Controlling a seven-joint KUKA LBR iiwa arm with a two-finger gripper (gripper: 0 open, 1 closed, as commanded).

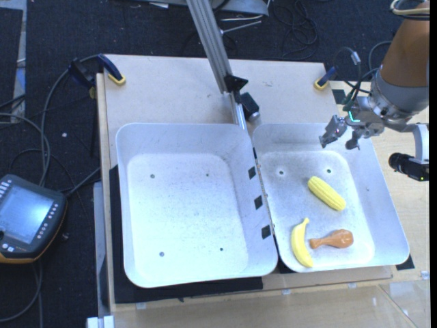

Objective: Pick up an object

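Arm [408,53] enters from the right of the frame, orange band high, wrist angled down toward the upper right corner of the right bin [382,197]. Claw [339,135] hangs over that bin's far rim, nothing between its tips. Whether it is spread or closed cannot be told at this size and angle.

Three candidates lie in the right bin, all in its lower half. Corn [326,193] sits mid-bin, tilted on a diagonal, apart from the others. Banana [301,243] lies near the bin's lower left, curved and roughly upright in the frame. Drumstick [332,240] lies just beside the banana, its thin end pointing at it, close enough that the two may touch. Left bin [123,149] holds nothing to note. Both bins rest on the desk [171,87].

Step in hand, by my reading: approach, before any descent. No object is lifted or contacted.

Next move likely calls for travel toward the lower part of the frame, then a drop over one item. Corn looks the cleanest target: isolated, with room on both long sides for the tips. The wrist would need turning so the closing line crosses the cob's short axis. The banana and drumstick pair risks a nudge or a double catch.
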